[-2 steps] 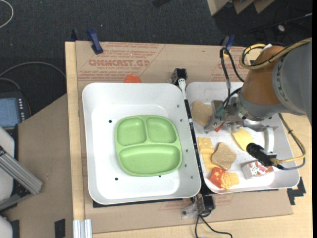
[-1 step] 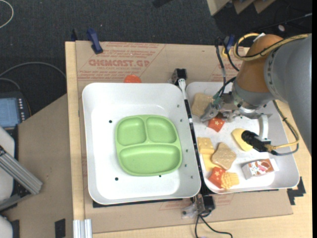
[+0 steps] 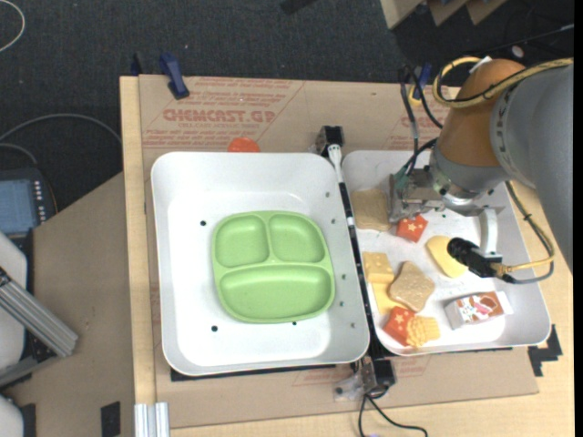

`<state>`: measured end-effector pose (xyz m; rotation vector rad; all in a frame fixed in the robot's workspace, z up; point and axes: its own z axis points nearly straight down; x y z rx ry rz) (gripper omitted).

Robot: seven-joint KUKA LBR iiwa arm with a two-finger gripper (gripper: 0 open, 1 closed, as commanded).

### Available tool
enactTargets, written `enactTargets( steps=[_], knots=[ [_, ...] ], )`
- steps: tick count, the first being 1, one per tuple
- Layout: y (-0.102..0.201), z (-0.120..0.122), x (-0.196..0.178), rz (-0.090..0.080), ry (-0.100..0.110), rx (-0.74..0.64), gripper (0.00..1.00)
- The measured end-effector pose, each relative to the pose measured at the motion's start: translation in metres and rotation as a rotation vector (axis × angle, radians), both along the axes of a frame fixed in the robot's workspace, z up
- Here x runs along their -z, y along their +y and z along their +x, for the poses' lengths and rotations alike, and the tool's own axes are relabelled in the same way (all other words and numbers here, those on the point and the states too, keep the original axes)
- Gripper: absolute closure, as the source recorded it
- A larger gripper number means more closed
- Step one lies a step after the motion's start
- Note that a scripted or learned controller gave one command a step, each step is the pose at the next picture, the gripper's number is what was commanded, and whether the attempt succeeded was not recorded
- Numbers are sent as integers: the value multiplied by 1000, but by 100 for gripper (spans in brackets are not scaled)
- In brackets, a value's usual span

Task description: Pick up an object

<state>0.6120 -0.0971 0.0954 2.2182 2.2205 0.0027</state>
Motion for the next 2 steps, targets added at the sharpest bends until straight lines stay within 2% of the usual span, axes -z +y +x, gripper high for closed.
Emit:
enactTargets(
  steps=[1, 2],
  knots=[
    [0, 0, 1, 0, 1, 0, 0],
    [5, -54, 11, 3, 9, 3, 0]
  ],
)
